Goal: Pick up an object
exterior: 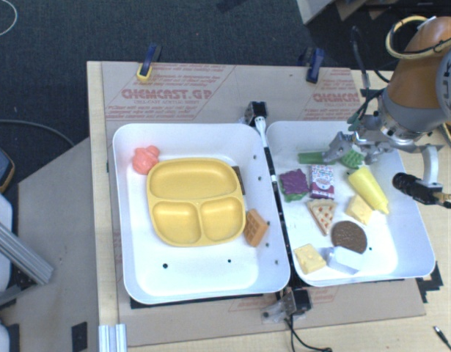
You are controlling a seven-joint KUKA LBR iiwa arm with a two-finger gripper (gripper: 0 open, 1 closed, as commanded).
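You have nothing lifted yet: gripper (347, 152) low over the right bin (416, 266) by a green piece (311, 157), grip state unreadable, pick remaining.

Red print reading "CHEMCAST GP" stands on the brown board (210, 86) under the bins, once large behind the left bin (130, 218) and again, cut off, behind the right bin (412, 251), with smaller lines around it too small to read.
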